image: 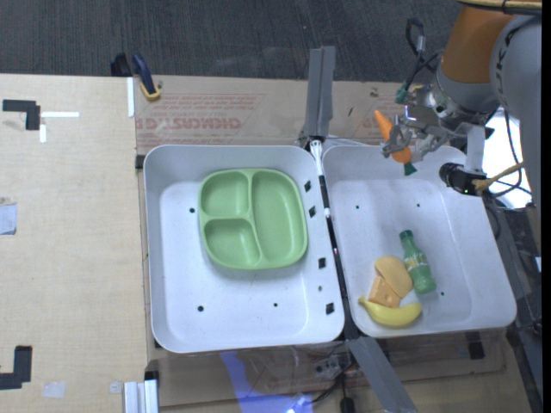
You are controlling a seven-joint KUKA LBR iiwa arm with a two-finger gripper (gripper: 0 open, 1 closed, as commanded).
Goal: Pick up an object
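Observation:
My gripper (406, 142) hangs above the far edge of the right bin (465, 308), shut on an orange carrot-like toy (385, 123). The toy sticks out to the left of the fingers, and a small green tip (410, 169) shows below them. It is lifted off the bin floor. In the near part of the right bin lie a green bottle (417, 263), a yellow banana (392, 314) and a tan wedge-shaped piece (392, 280), all close together.
The left bin (172, 299) holds a pale green divided plate (253, 218). A grey post (320, 93) stands behind the seam between the bins. Cables (482, 179) hang from the arm over the right bin's far right corner.

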